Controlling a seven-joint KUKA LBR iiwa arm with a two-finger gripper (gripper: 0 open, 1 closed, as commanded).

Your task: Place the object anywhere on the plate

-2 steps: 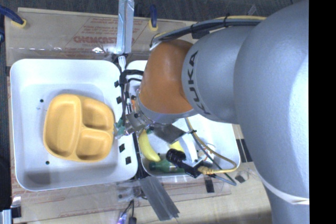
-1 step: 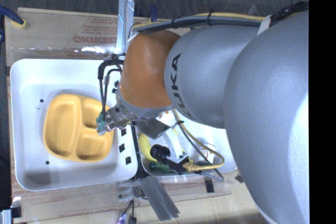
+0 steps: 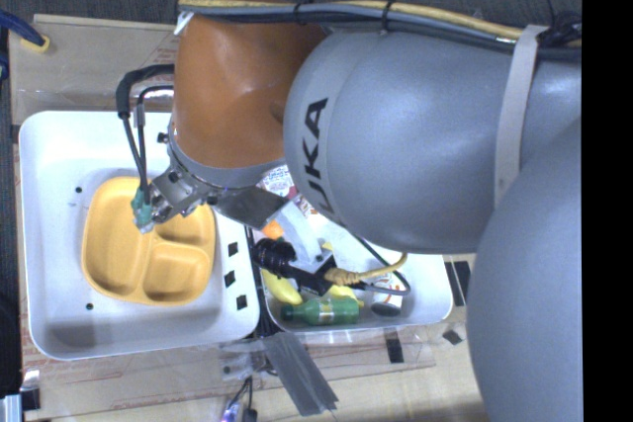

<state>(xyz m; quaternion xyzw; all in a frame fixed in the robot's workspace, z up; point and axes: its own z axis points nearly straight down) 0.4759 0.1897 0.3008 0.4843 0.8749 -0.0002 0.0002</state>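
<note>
You are looking down at a slant on a wooden worktop (image 3: 89, 35) carrying two shallow white bins side by side. The grey arm (image 3: 396, 133) is reaching in from the right and is covering much of the scene, its orange band (image 3: 232, 84) sitting over the top edge of the left bin (image 3: 49, 143).

A yellow plate (image 3: 114, 252) with raised dividers is lying in the left bin, toward its right side. The wrist (image 3: 183, 193) is hanging over the plate's upper right part, and the jaws are pointing down at the plate's upper rim. You cannot tell whether the jaws are spread or pressed together; they are too small and too dark against the wrist.

A small green bit (image 3: 141, 206) is showing right at the jaws' tip, above the plate's upper rim. You cannot tell whether it is being pinched, or whether it is touching the plate.

The right bin (image 3: 435, 306) is lying mostly under the arm. Near its lower edge a green bottle (image 3: 321, 311) is lying on its side, with a yellow thing (image 3: 282, 290) just beside it on the left. Further up, near the bin's left wall, an orange thing (image 3: 272, 230) and a white packet (image 3: 277, 181) are peeking out from beneath the arm.
</note>
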